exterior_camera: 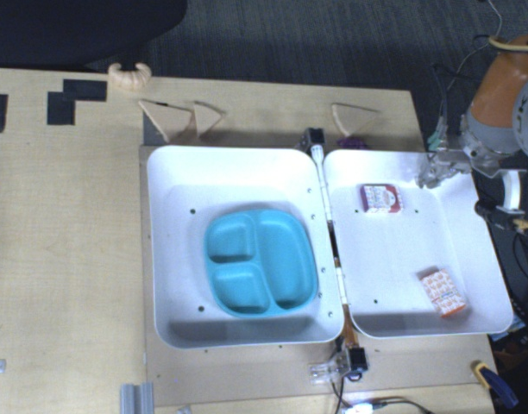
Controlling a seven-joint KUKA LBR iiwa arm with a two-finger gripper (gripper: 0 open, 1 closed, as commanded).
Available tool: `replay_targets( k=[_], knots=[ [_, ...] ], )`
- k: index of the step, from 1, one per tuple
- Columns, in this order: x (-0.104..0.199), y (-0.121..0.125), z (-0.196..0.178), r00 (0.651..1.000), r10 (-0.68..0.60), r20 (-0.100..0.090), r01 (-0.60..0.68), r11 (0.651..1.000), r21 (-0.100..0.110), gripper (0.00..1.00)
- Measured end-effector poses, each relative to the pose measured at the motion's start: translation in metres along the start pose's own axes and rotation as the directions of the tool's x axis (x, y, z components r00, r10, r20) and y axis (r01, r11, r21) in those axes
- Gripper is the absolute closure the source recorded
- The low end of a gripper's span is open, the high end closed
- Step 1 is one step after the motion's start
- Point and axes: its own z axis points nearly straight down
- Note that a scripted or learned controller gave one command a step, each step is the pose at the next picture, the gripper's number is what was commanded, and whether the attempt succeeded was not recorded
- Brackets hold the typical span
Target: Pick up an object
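Objects for picking: two small packets in the right bin (471,257). One, a red-and-white packet (380,198), rectangular w/ small pattern on top, lies flat in the far part of that bin, near the middle divider side. Other, an orange-and-white packet (443,291), oblong, lies at an angle near the bin's near right corner, well apart from the first. Print on both too small to read.

Left bin (173,231) holds a blue tray (260,261): smooth plastic, rounded corners, three compartments (two smaller on the left, one long on the right), sitting roughly mid-bin. Both bins are shallow, white, matte, w/ rounded corners and a few small dark dots on the floors. They touch along a central seam w/ a dark clip (314,139) at the far end and wires at the near end.

Bench (66,257) is pale wood-grain board w/ black square cut-outs at far left. Dark carpet beyond.

Arm (506,93): orange band and grey body at the right edge, partly cut off by the frame. Gripper (431,176) is metallic, over the far right corner of the right bin, near the red-and-white packet but not touching. Too small and blurred to tell if it's spread or closed; nothing seen between its tips.
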Motion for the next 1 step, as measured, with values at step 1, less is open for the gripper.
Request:
replay_targets(
  k=[1],
  knots=[
    [0.0286, 0.0001, -0.0077, 1.000, -0.001, -0.002, 0.001, 1.000, 0.000, 1.00]
  ],
)
